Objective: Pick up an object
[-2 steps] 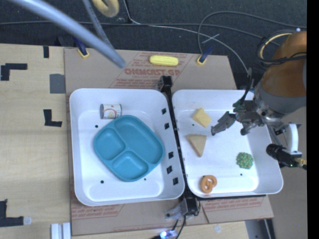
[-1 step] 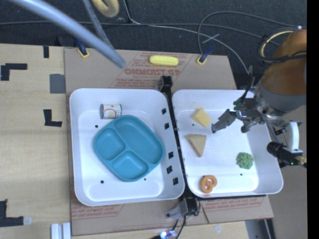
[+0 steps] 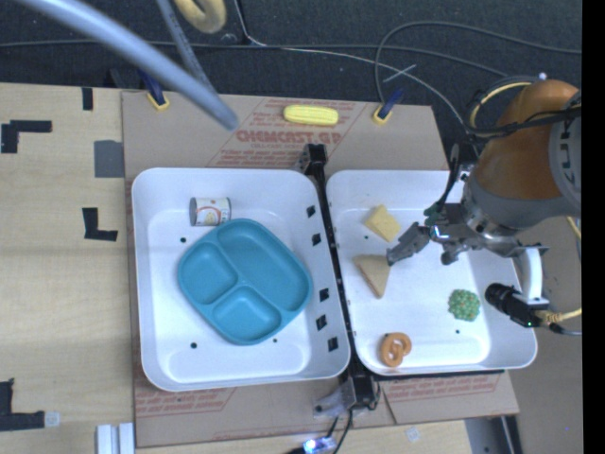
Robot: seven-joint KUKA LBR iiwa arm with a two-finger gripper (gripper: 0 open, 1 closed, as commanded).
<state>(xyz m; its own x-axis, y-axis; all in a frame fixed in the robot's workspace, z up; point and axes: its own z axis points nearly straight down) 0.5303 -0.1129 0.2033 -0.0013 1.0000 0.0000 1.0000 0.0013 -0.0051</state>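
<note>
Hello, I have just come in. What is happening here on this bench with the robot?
The arm reaches in from the right over the right bin. Its claw hangs low between two pale wedges, one above it and one below. Nothing is visibly held. A green lump and a pretzel also lie in that bin. The left bin holds a blue tray and a small can. A yellow corn piece lies outside, behind the bins.
</note>
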